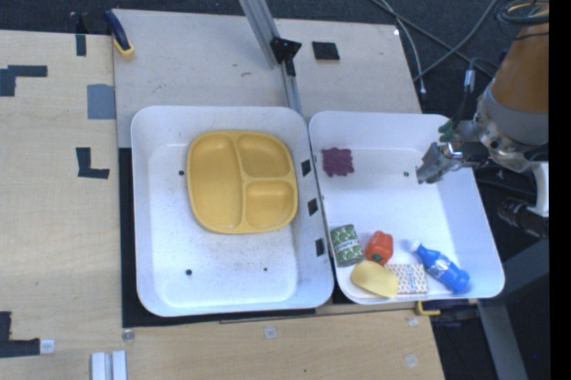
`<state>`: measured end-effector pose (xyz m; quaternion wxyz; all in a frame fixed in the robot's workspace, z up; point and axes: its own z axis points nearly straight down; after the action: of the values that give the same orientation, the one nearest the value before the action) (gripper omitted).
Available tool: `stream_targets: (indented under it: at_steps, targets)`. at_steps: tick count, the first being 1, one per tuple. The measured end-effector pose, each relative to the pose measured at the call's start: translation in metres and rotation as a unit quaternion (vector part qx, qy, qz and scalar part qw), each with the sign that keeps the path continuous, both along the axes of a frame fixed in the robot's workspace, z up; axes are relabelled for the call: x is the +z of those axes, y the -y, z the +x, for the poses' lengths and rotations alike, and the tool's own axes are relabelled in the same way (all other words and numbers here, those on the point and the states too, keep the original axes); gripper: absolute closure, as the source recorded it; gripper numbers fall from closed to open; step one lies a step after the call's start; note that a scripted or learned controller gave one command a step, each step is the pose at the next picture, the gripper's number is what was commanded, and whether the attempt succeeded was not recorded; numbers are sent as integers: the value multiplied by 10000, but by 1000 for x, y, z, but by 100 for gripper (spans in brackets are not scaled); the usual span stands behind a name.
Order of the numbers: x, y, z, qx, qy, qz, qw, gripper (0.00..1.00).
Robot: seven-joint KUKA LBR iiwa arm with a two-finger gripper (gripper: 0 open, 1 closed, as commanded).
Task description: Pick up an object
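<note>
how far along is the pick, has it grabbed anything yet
Nothing looks picked yet. The end effector hangs over the right bin near its right wall, with nothing seen in it. The purple block sits apart near the top; the blue bottle, orange toy, yellow piece and green packet lie clustered at the bottom. Reaching, gripping and lifting are all left.

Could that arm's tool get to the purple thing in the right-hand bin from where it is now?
Probably yes. The tool hangs over the same bin's right side, and the purple thing lies alone on bare white floor, with nothing between them.
</note>
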<state>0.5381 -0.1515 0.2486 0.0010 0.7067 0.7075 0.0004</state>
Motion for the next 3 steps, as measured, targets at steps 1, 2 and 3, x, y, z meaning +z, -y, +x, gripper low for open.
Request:
stream_targets:
  at_steps: [1, 2, 3]
  targets:
    - [-14, -54, 11, 25, -22, 12, 10000, 100]
    - [-8, -101, 22, 23, -16, 8, 10000, 100]
    - [-18, -146, 28, 22, -25, 8, 10000, 100]
